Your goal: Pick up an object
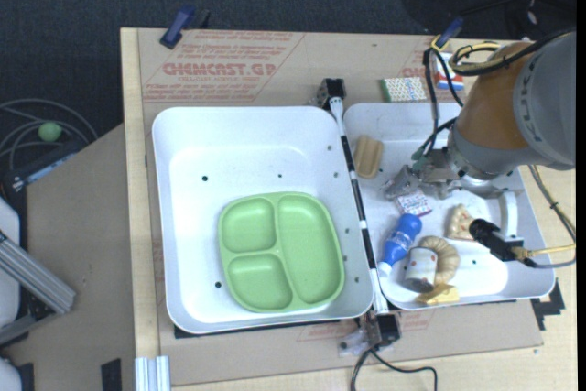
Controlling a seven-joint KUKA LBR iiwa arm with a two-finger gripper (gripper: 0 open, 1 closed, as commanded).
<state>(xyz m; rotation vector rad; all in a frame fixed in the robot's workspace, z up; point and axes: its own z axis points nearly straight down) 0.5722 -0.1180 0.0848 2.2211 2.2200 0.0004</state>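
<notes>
My gripper (pixel 407 186) reaches down into the right bin (pixel 394 119) near its middle, under the grey arm with the orange band. Just below its tip lies a small patterned packet (pixel 414 202). A blue bottle (pixel 401 239) lies below that, tilted toward the bin's left wall. A tan block (pixel 368 157) stands at the upper left of this bin, left of the gripper. Near the front lie a curved brown pastry-like piece (pixel 445 254), a white cup (pixel 420 266) and a yellow scrap (pixel 440 295). A beige lump (pixel 458 220) sits right of the bottle.
The left bin (pixel 183 151) holds a green divided plate (pixel 279 250) toward its front. The divider between the bins (pixel 352 188) runs close to the tan block and the bottle. Brown cardboard (pixel 220 59) lies behind the bins.
</notes>
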